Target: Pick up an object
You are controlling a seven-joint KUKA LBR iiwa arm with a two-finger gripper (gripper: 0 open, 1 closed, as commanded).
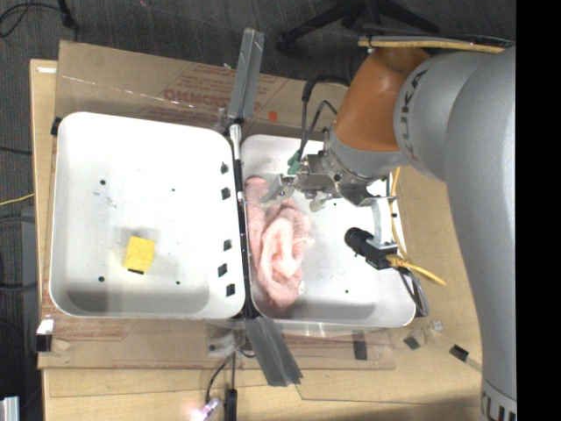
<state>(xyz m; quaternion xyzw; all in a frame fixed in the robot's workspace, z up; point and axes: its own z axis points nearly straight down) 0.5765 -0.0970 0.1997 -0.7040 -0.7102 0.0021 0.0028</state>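
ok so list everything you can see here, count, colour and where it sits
left bin: 1, white, left on the bench
right bin: 1, white, right beside the left bin
block: 1, yellow, lower part of left bin
cloth: 1, pink, bunched along left side of right bin
cardboard: 1, brown, under the bins
arm: 1, grey with orange band, reaching in from the right
pincer: 1, metal grey, over the cloth's upper end

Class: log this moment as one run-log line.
task: pick up object | gripper: at far end of pink cloth, right bin | left bin: yellow block | grasp: unclear
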